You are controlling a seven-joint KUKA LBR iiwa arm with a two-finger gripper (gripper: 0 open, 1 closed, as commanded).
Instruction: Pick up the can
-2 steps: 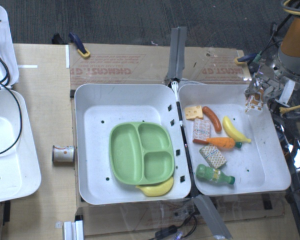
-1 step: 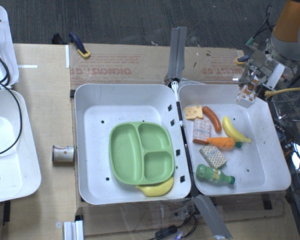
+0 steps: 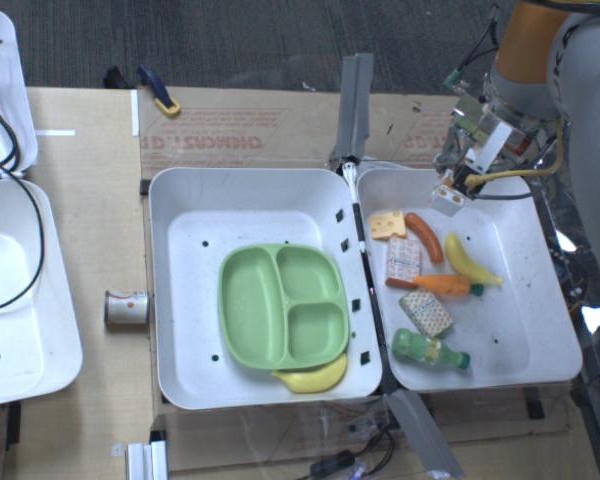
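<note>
Your can (image 3: 127, 309) lies on its side on the bench, just outside the left bin (image 3: 170, 268) and well apart from the gripper (image 3: 450, 194), which hangs over the right bin's (image 3: 540, 308) far corner; I cannot tell the gripper's state.

The grey arm (image 3: 580, 58) comes in at the upper right of the view, its orange band (image 3: 540, 18) sitting just above the wrist. From the band the wrist slants down and to the left, with cables looping round it. The gripper (image 3: 452, 190) hangs at the end of the wrist over the far rim of the right bin (image 3: 540, 358), near that bin's back left corner. Nothing shows between its tips.
</note>
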